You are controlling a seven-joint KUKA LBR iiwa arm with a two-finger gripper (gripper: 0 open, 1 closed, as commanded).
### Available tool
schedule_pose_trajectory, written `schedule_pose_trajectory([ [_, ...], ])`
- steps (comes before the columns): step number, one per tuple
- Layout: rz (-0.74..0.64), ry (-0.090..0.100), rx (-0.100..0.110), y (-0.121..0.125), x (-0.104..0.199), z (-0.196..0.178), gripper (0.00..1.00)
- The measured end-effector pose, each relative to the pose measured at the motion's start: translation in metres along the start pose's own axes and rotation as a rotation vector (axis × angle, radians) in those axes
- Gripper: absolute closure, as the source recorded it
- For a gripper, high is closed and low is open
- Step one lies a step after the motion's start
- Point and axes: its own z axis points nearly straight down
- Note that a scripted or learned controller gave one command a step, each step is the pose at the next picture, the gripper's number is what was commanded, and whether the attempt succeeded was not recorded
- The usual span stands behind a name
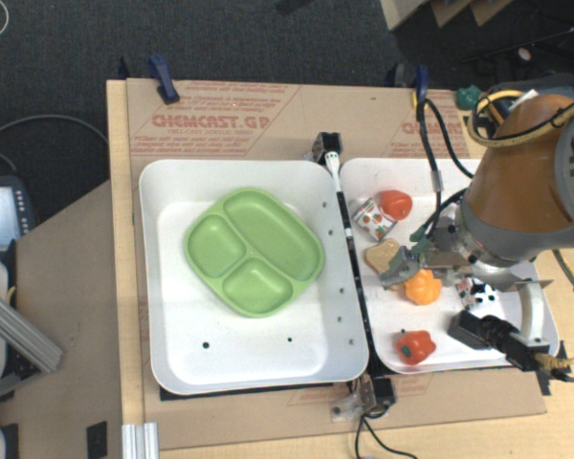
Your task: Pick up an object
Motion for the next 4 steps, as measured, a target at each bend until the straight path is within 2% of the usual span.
schedule_pose_trajectory([
  [1,-0.004,-0.001,-0.013,0.002,0.001,-0.016,1.00],
  [2,-0.008,0.002,-0.006,0.001,0.057,0.001,1.00],
  [3,-0.013,0.003,-0.021,0.001,0.113,-0.089,1.00],
  [4,0.004,-0.005,-0.013,0.105,0.006,0.032,1.00],
])
